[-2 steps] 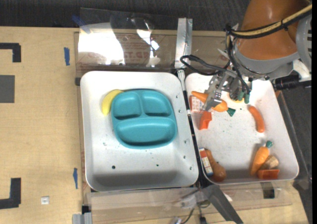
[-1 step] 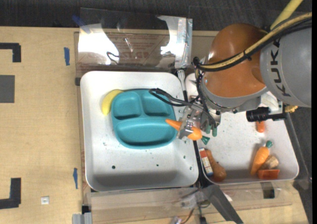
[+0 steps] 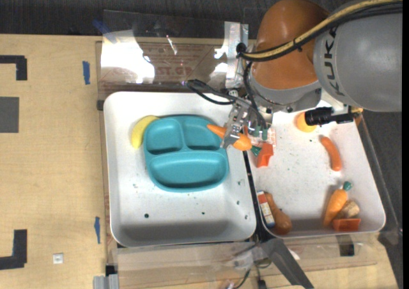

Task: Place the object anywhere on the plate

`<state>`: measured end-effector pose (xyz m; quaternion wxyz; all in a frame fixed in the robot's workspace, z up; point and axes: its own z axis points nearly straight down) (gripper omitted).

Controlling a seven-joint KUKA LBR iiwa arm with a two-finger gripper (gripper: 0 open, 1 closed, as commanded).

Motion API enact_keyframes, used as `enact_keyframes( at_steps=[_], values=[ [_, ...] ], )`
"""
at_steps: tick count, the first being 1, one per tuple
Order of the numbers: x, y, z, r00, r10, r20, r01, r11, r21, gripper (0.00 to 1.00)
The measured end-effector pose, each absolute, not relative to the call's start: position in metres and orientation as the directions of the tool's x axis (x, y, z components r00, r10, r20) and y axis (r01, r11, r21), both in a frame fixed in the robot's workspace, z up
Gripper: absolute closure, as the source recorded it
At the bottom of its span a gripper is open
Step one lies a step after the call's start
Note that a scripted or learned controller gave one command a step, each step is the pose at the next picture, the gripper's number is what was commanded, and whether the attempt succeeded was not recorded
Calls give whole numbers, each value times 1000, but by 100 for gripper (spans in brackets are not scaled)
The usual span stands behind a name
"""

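Observation:
A teal divided plate (image 3: pixel 185 153) lies in the left bin (image 3: pixel 128 204). My gripper (image 3: pixel 240 133) hangs over the wall between the two bins, just off the plate's upper right corner. It is shut on a small orange carrot-shaped object (image 3: pixel 231 137), whose pointed tip reaches left over the plate's right rim. The object is lifted off the bin floor. The arm's orange band and grey wrist cover the back of the right bin.
A yellow banana (image 3: pixel 139 129) lies against the plate's left edge. A red and green piece (image 3: pixel 262 153) sits just below the gripper in the right bin (image 3: pixel 370 179), which also holds an orange sausage (image 3: pixel 331 152), a carrot (image 3: pixel 337 202), a brown bottle (image 3: pixel 275 213) and a yellow ball (image 3: pixel 303 121).

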<state>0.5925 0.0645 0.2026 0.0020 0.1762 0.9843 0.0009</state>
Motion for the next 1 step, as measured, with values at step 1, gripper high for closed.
enact_keyframes(
  at_steps=[1],
  values=[
    [593, 65, 204, -938, 347, -6, 347, 938, 4, 0]
  ],
)
